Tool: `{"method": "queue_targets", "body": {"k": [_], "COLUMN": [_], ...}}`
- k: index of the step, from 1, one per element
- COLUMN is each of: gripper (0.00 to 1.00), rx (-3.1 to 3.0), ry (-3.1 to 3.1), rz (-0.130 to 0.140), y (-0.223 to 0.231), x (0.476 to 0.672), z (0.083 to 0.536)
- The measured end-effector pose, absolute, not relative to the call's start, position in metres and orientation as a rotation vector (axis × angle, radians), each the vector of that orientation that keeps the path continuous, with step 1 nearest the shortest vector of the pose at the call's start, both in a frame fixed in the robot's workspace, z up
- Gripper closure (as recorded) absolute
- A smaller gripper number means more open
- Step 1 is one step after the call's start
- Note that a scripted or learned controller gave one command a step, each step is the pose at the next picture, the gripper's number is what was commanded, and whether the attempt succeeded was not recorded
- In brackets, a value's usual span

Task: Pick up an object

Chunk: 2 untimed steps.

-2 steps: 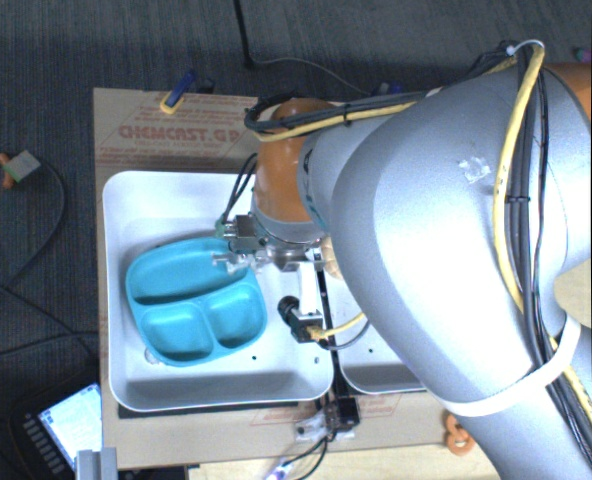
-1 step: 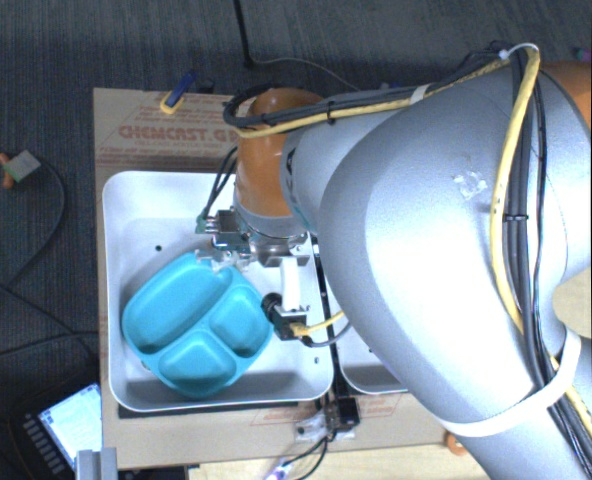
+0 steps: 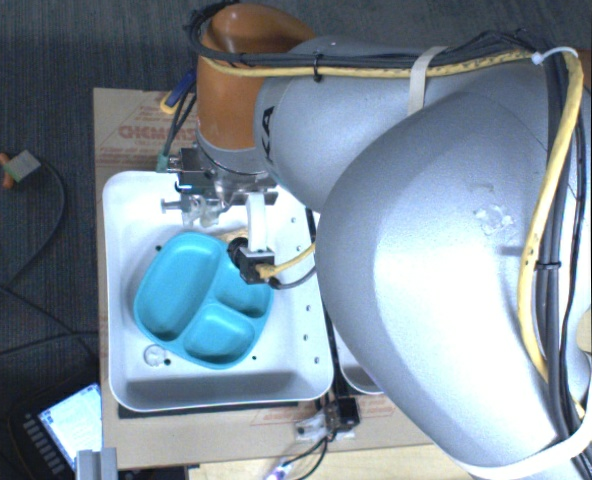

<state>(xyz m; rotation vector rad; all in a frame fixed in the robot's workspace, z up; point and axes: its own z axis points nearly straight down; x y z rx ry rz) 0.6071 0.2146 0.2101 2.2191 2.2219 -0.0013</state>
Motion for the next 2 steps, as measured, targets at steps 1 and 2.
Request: {"method": "queue_targets", "body": {"k": [1,2], "gripper": [1.0,1.0], "rx": [2.218,2.22], "ry": [2.221,2.222], "rz": [0.0,-0.006], "y": [0.216,0.232], "x": [0.669,0.646], "z": [0.293,0.236]}}
